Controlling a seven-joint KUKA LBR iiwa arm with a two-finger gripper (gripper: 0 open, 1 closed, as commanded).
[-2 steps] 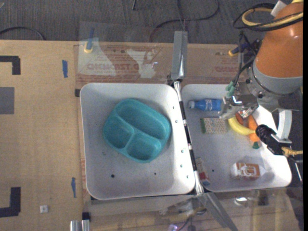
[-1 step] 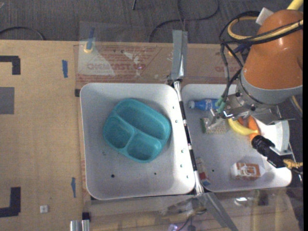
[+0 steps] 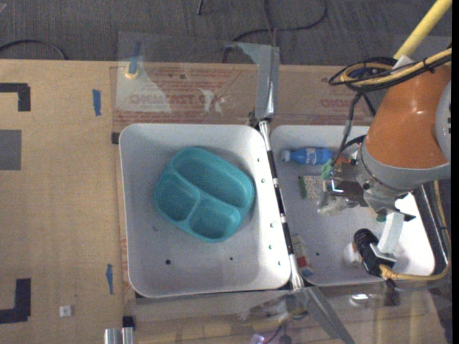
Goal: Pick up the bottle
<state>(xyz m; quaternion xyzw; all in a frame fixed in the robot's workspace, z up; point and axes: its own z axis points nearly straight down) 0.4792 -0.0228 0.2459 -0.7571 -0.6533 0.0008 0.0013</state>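
The bottle (image 3: 307,155), clear with a blue label, lies on its side at the far edge of the right bin (image 3: 337,264), near the divider. The tool (image 3: 343,192) hangs just beside it, toward the near side; how far it is open I cannot tell. To grasp well, it should move over the label and close across the narrow body.

A robotics lab: taped cardboard bench (image 3: 57,192), two white bins (image 3: 136,213), loose cables (image 3: 294,2) on grey carpet.
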